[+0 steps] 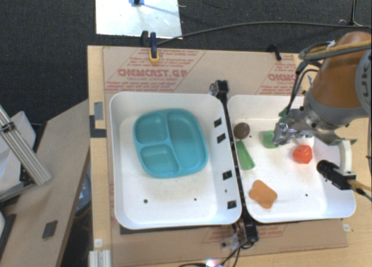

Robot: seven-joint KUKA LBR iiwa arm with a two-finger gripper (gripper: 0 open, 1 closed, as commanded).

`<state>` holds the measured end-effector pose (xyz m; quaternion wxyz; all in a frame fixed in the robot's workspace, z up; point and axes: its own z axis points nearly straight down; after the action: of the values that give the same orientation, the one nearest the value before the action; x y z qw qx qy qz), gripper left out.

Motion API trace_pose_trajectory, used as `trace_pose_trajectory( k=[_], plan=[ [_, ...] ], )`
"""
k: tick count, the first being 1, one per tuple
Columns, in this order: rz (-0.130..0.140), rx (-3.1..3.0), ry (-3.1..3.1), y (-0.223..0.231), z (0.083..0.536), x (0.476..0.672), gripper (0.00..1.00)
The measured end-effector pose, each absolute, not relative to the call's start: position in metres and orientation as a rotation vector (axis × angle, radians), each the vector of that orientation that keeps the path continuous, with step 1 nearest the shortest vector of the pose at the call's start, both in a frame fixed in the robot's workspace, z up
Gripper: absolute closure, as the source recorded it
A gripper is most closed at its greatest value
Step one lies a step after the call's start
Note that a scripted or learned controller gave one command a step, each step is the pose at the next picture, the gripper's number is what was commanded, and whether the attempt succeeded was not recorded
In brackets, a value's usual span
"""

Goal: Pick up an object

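In the right bin (325, 205) lie a brown ball (241, 130), a long green piece (244, 157), an orange lump (263, 193), a red round object (301, 154) and a small green object (268, 139). My gripper (283, 135) hangs low over the bin's back middle, right beside the small green object and just left of the red one. The wrist hides its fingertips, and nothing shows between them.
The left bin (125, 202) holds a teal divided plate (170, 142). A black divider with clips (228, 155) runs between the bins. A black fitting (332, 174) sits at the right bin's right side. My arm's grey and orange body (343, 79) covers the back right.
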<state>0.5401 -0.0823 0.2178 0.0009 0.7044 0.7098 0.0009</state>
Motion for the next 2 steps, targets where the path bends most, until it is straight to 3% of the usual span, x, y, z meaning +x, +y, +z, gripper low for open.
trace_pose_trajectory(
  k=[2],
  plan=[
    [0.004, 2.211, 2.231, 0.014, 0.231, 0.556, 1.00]
  ],
)
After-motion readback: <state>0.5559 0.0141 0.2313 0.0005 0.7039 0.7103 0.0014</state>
